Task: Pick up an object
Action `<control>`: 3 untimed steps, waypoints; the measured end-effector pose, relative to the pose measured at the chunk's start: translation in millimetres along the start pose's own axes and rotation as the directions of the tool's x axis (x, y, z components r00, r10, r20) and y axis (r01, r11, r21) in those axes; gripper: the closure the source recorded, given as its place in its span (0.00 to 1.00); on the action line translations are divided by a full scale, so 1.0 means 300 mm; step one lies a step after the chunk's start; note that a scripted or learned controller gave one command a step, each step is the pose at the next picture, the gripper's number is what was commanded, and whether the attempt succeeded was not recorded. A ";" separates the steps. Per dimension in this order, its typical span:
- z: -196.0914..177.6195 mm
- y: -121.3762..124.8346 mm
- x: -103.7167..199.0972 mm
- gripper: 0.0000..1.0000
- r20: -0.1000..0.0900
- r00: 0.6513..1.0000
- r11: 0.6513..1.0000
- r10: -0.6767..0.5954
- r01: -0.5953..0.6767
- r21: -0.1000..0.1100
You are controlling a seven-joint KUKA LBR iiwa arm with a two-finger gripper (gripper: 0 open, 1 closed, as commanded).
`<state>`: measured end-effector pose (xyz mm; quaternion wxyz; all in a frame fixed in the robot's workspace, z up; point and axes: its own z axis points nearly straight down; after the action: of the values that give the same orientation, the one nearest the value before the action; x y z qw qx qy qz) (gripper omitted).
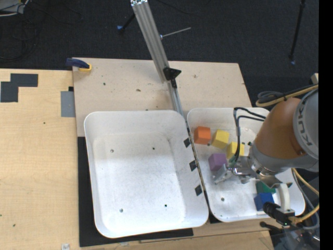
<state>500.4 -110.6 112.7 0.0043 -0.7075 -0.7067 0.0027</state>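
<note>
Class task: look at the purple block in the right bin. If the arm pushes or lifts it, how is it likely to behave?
The purple block looks like a small solid cube with flat faces, so it would probably slide rather than roll. It seems rigid, not floppy. With the end effector right beside it and a yellow block nearby, a push may nudge the neighbours.

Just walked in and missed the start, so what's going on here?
A grey arm is reaching from the right into the right bin, where small blocks lie. Its pincer is down beside the purple block, with the orange block and yellow block just behind and a blue block nearer the front. Nothing looks lifted yet.
</note>
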 end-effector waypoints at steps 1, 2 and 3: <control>0.069 0.002 0.002 0.00 0.000 1.000 1.000 0.000 0.000 -0.007; 0.035 -0.001 -0.002 1.00 -0.002 1.000 1.000 0.009 -0.009 -0.005; -0.129 -0.022 0.022 1.00 0.002 1.000 1.000 -0.002 0.002 -0.011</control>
<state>494.2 -104.2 151.4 0.0000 -0.7068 -0.7074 -0.0005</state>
